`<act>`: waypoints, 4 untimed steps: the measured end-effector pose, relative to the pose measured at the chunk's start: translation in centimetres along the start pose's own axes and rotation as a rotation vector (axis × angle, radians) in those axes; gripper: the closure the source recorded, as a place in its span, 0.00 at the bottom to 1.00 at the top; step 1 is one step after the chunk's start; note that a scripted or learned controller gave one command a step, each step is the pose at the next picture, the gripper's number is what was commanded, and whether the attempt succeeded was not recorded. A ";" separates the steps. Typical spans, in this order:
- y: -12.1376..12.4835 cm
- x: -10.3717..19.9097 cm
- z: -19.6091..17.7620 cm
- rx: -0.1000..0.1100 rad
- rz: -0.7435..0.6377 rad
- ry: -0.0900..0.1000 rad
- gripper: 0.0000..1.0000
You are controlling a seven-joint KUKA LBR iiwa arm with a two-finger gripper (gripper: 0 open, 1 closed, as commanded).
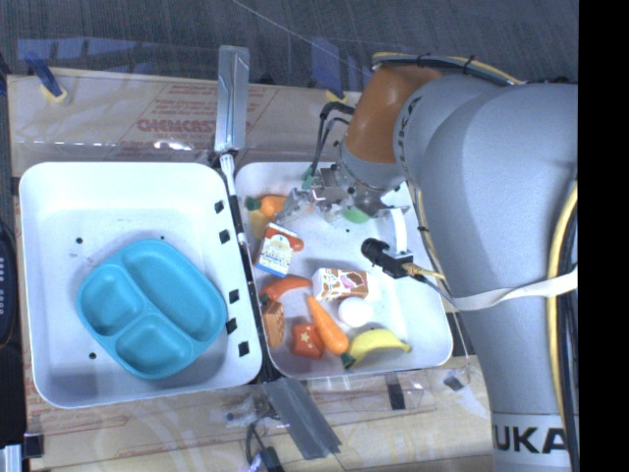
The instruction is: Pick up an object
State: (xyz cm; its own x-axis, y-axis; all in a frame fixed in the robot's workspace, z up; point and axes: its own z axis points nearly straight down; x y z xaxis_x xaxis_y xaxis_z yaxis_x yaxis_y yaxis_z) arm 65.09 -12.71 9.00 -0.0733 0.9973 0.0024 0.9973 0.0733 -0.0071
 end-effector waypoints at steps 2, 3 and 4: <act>-14.8 1.9 -0.8 -0.002 -0.159 -0.001 1.00; -8.8 3.6 0.1 -0.002 -0.024 -0.001 1.00; -3.5 4.6 -10.2 -0.008 -0.274 -0.004 1.00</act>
State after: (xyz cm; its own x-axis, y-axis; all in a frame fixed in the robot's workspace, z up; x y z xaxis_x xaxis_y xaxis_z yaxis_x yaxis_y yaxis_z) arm 61.33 -8.44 19.24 -0.3405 0.9402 -0.0010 0.9402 0.3405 0.0009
